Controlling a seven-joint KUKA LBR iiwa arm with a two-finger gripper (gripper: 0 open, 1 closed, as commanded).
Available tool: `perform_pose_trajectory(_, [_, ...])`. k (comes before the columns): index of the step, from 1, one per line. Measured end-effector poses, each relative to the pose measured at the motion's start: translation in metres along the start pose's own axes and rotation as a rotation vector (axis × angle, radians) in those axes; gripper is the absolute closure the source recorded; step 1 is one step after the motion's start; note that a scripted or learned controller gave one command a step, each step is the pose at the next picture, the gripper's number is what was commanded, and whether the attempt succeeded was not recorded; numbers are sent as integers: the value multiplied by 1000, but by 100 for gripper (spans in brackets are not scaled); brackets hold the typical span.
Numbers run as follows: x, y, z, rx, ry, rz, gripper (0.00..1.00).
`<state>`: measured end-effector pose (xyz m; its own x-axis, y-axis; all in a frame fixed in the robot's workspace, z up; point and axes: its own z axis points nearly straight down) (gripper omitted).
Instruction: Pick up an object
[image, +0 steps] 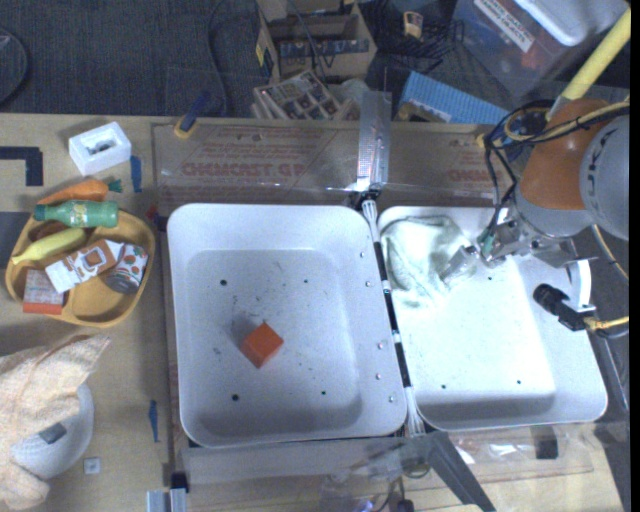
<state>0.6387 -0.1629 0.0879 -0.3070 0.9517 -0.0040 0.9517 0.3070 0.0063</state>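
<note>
- The arm comes in from the upper right of the frame, orange band on show, wrist angled down over the back of the right bin.
- The gripper sits low in that bin's upper left corner, right against a crumpled clear plastic item (a bag or wrapper, hard to say which).
- Is it open, is it shut, has it got hold of the plastic? Cannot tell from here; the tool end blurs into the shiny wrinkles.
- Over in the left bin, an orange cube lies alone on the floor, a little below and left of centre, tilted so one corner points toward the bottom of the frame.
- The cube is well apart from the gripper, with the wall between the two bins in the way.
- At the far left of the frame, a yellow bowl holds toy food: a green bottle, a banana and small packets.
- A small white box rests above the bowl, on the wooden bench.
- A beige cloth lies crumpled at the lower left.
</note>
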Motion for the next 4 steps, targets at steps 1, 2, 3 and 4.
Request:
perform_pose_trajectory(1, [46, 16, 0, 1, 1, -1, 0])
perform_pose_trajectory(2, [47, 46, -24, 3, 0, 192, 0])
perform_pose_trajectory(3, [48, 46, -23, 3, 0, 192, 0])
perform_pose_trajectory(4, [48, 46, -23, 3, 0, 192, 0])
